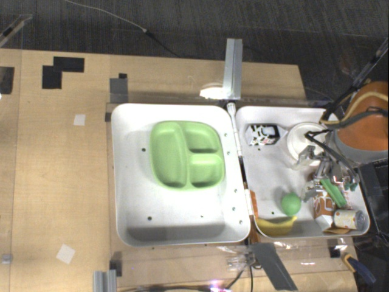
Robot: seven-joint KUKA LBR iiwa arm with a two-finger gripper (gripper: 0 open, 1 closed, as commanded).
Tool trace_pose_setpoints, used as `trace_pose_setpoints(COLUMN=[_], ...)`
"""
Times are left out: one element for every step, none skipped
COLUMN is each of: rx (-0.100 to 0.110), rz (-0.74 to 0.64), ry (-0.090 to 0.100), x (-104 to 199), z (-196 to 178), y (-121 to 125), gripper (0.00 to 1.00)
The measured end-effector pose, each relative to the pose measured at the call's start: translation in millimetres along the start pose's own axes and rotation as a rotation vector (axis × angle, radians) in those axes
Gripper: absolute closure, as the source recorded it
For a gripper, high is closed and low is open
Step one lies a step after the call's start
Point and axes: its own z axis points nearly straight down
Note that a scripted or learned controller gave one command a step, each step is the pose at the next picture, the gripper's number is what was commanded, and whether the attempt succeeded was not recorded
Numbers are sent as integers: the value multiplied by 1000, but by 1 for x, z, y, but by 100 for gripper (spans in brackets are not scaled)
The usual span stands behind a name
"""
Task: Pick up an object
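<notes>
My gripper (317,181) hangs low over the right side of the right bin (267,169), below the arm's orange band (364,126). A green stick-shaped item (333,191) lies right beside it, and a brown carton (325,208) sits just under it. A green ball (290,204) rests left of the gripper, touching a yellow banana (276,225) along the front wall. A white round cup (301,140) and a black-and-white item (262,134) lie at the back. A white cylinder (345,218) lies in the front right corner.
The left bin (130,181) holds a green divided plate (186,154). A metal post (233,69) stands behind the wall between the bins. The wooden bench (55,175) stretches to the left. Cables trail near the arm on the right.
</notes>
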Motion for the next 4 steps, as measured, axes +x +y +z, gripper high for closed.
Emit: trace_pose_setpoints(rx=[2,7,1,0], rz=[48,40,193,193], ry=[-16,-37,-10,-3], x=[52,46,9,11], z=[9,-6,-105,-102], y=[-2,-2,-2,-2], gripper=[0,100,100,0])
